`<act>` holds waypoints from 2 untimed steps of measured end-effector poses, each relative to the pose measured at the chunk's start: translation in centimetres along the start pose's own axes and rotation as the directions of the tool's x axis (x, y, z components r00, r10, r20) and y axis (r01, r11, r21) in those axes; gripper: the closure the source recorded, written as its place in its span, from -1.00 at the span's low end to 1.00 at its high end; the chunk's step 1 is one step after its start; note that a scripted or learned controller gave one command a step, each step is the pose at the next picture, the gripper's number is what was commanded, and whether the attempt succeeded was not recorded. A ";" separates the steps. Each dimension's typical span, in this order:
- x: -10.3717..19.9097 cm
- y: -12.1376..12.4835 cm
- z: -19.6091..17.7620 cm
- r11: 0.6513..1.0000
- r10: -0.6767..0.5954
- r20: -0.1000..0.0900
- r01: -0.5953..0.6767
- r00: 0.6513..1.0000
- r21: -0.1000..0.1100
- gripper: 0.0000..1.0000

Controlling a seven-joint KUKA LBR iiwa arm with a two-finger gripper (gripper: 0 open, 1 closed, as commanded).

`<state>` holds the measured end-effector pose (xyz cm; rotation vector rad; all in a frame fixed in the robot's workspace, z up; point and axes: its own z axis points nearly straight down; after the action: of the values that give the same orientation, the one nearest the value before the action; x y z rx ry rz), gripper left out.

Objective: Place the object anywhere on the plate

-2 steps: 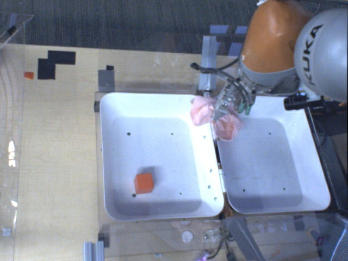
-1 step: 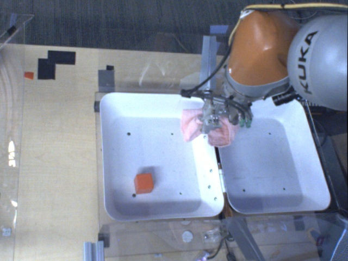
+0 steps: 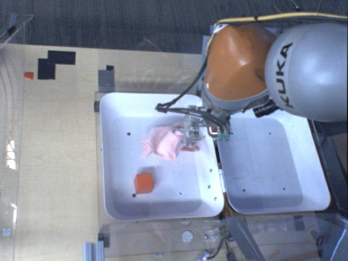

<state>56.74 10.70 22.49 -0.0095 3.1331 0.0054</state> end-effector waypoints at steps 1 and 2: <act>3.6 4.5 -0.8 1.000 0.000 0.001 0.000 1.000 -0.001 1.00; 5.8 8.3 -0.1 1.000 0.001 0.000 -0.001 1.000 -0.001 1.00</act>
<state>50.91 19.01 22.59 -0.0072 3.1333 0.0072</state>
